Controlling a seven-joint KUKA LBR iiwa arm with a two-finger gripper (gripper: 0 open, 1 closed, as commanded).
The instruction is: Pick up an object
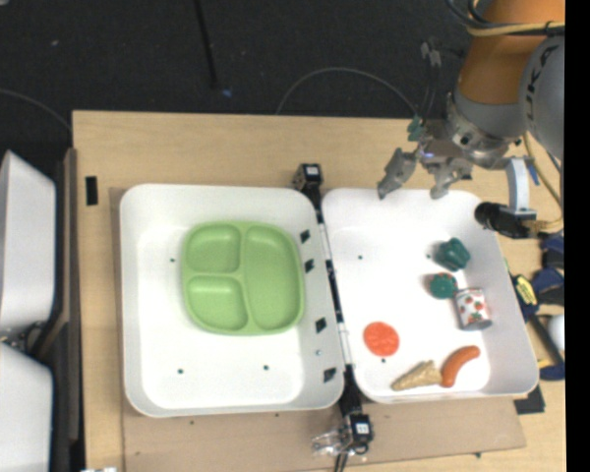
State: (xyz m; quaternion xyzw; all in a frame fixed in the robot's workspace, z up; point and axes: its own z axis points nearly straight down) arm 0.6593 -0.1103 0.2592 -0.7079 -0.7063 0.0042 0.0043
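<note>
Camera view, end effector (419, 177) open, teal object (453, 254) well below

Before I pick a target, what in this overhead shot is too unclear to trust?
- Small boxy item in the right bin: red-and-white markings too small to identify.
- Two teal items: shapes too small and blurred to name.
- Arm above the pincer: cut off by the top edge of the camera view.
- Clutter beyond the right bin's far side: cropped and indistinct.
</note>
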